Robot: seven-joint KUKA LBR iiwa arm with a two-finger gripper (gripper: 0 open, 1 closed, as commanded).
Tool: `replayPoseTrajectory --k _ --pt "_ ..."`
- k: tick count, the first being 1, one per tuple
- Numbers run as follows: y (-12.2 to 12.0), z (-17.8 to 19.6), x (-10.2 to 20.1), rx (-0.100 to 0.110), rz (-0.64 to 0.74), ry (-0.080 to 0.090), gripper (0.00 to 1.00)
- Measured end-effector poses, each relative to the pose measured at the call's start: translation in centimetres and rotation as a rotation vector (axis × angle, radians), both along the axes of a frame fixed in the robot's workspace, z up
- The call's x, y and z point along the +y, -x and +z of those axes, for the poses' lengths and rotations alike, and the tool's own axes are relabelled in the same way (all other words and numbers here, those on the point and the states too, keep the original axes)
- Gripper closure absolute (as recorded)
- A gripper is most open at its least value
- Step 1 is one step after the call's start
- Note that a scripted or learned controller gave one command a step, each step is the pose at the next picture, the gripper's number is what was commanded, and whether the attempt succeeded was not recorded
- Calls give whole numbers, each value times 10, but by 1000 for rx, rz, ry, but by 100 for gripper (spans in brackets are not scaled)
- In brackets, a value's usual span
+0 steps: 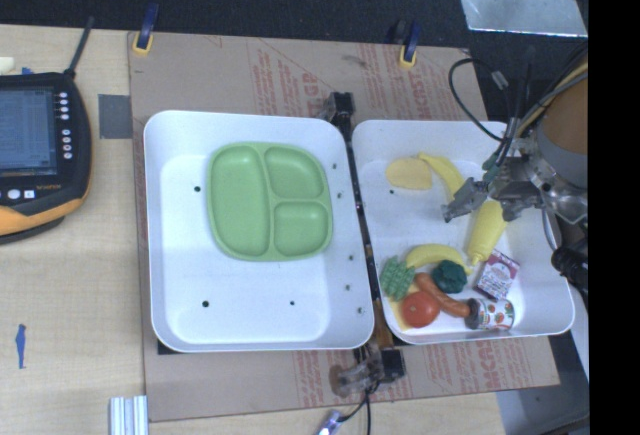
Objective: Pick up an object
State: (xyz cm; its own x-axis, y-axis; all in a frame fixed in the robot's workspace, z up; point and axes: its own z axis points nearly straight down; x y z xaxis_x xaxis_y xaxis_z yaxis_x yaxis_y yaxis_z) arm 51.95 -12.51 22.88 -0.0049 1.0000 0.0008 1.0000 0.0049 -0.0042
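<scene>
My gripper (486,207) hangs over the upper middle of the right bin (560,323), open, its two dark fingers (461,204) spread apart. The upper end of a yellow bottle (483,235) lies between and below them, and the bottle rests on the bin floor. Just left of the gripper are a pale yellow slice (406,173) and a banana (446,172). Nearer the front lie a second banana (434,254), a broccoli piece (396,278), a dark green vegetable (450,274), a carrot (448,297), a tomato (420,309), a pink packet (496,275) and a small can (491,314).
The left bin (170,223) holds a green divided plate (269,200). A teach pendant (35,158) lies on the bench at far left. Cables (470,83) loop behind the right bin, and the arm (565,138) enters from the right.
</scene>
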Motion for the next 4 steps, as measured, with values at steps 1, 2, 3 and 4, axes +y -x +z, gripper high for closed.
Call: replayPoseTrajectory --k 1,2,3,4 --pt "-26 -43 -63 -1 -1 4 0" --pt "-16 -138 -57 2 1 1 0" --pt "-90 -117 -9 -2 1 1 0" --pt "-81 5 -56 -4 -2 2 0"
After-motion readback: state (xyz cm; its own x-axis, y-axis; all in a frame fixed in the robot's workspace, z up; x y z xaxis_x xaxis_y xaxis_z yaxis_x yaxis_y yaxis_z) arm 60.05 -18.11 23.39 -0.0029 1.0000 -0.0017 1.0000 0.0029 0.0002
